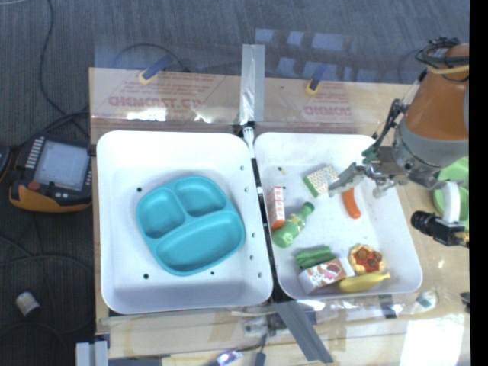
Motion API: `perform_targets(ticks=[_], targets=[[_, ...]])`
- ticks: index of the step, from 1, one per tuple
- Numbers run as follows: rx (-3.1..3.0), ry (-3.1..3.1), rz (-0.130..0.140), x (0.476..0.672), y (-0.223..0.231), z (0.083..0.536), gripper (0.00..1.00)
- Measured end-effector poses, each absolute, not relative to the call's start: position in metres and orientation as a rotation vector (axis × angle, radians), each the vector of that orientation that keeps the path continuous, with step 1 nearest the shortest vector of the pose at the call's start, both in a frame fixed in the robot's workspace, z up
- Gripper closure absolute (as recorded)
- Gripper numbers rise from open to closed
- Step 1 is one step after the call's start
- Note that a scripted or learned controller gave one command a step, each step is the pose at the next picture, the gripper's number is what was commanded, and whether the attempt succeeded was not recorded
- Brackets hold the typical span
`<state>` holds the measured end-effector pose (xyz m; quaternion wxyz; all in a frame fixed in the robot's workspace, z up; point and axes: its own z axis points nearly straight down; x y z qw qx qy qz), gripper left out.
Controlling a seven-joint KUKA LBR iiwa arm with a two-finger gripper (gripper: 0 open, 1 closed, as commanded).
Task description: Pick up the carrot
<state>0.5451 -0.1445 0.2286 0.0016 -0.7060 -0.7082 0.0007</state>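
Because the carrot (351,203) lies just below the gripper (369,175) and slightly toward its left finger, on the bin (396,227) floor and not between the fingers, a straight descent risks one fingertip landing on the carrot and pushing it aside instead of straddling it. The right wall of the bin is near the wrist side and could foul the approach. The fingers stand spread apart, holding nothing and, as far as can be judged, touching nothing

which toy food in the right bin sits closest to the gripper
The carrot, small and orange, lying just below the gripper; the banana and green bottle lie farther off.
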Motion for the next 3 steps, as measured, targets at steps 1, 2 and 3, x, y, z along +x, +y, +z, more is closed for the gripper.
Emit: perform_targets(ticks=[1,2,3], targets=[[-2.129,-2.305,0.003,0.551,-0.104,0.159,0.0],[-1.833,-2.563,-0.011,0.524,-0.105,0.123,0.0],[-1.954,-2.459,0.001,0.528,-0.171,0.153,0.0]])
